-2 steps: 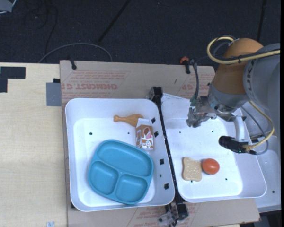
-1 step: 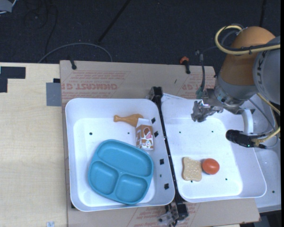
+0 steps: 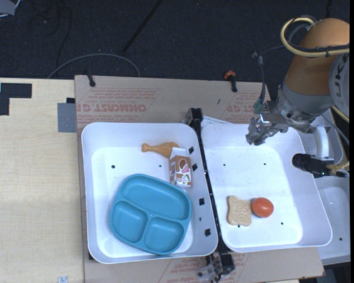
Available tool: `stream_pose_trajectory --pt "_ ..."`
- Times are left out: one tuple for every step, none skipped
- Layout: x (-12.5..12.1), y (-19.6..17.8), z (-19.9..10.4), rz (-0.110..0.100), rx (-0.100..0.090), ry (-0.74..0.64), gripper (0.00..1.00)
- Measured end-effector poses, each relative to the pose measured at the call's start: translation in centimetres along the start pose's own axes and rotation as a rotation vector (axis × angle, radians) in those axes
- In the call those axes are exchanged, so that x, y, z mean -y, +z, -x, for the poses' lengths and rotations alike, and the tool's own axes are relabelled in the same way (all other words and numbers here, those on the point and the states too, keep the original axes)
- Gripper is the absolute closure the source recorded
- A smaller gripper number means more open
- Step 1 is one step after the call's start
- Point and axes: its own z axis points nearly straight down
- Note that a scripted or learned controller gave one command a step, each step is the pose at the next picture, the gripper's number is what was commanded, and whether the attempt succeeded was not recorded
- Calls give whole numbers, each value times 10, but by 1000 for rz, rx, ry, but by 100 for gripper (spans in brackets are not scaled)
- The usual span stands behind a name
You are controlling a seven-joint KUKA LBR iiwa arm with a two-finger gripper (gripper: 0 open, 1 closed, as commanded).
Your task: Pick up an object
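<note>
A robotics lab: clamped white bins, toy food, loose cables.

The arm is cut off by the right edge, so its upper links are not seen; the gripper is viewed from above as a small dark cluster over the right bin, and whether its fingers are apart or closed cannot be told; the print on the small carton is too small to be read; part of the left bin floor is covered by the blue tray; the lettering on the cardboard beneath is partly hidden by both bins.
</note>
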Motion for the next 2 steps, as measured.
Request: stream_pose_trajectory --pt "5 7 -41 -5 -1 -2 100" --pt "9 1 -93 -4 -2 -4 100"
